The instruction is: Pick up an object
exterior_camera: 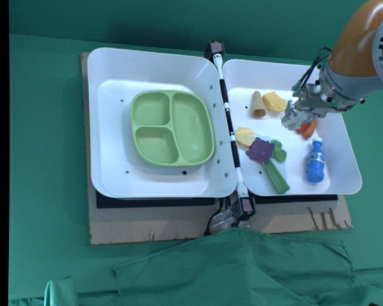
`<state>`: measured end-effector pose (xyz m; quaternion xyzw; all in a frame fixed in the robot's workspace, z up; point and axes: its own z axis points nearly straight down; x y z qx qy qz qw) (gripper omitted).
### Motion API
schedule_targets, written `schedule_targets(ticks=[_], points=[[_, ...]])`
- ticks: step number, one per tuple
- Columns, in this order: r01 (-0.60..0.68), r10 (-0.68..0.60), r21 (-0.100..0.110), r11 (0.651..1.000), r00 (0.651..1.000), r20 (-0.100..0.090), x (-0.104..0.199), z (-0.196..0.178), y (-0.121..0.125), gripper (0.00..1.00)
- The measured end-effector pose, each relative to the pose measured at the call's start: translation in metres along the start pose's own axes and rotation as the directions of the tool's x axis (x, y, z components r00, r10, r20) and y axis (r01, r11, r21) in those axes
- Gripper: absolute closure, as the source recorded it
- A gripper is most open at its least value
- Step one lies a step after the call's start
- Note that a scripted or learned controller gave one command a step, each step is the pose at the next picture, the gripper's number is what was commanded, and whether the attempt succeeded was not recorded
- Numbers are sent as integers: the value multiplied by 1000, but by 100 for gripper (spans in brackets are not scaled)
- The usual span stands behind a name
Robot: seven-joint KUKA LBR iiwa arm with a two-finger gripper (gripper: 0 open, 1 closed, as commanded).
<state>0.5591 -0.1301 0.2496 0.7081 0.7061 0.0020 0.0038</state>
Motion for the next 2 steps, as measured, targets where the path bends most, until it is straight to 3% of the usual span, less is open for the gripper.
schedule_targets(ticks=[2], points=[[1, -1, -4, 1000, 1000, 1, -4, -112, 4, 100]])
